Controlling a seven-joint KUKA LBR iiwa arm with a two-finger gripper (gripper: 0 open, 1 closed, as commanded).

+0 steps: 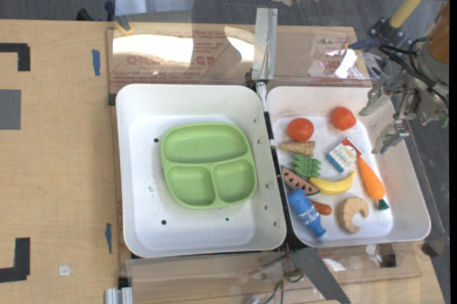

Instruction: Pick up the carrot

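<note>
Carrot (370,179) lies in the right bin (414,213), near its right wall. Its long axis runs at a slant, from upper left to lower right. The narrow orange end points up-left, toward a small carton (340,156), and the thick end with a little green top points down-right. The surface looks smooth, like plastic, and the shape is a long cone.

Beside it to the left there is a yellow banana (333,185), curved and glossy, and below the banana a pale brown bread piece (353,213) with a bite-like notch. The carton is white with blue and red parts; some print is on it, but it is too small to read. Two round red tomatoes (300,129) rest in the upper part of the bin. Under the left one lies a beige cone with a grid texture (298,148), then a green leafy piece (307,166), a watermelon slice (299,181) and a blue bottle (305,213).

The left bin (136,153) bears a light green plate (208,165) with three compartments, matte and with rounded corners. Behind the bins stands a clear sheet (178,53) with red writing that I cannot read.

The gripper (391,120) hangs above the upper right edge of the right bin, apart from the carrot. Its two metal fingers are spread and nothing is between them.
</note>
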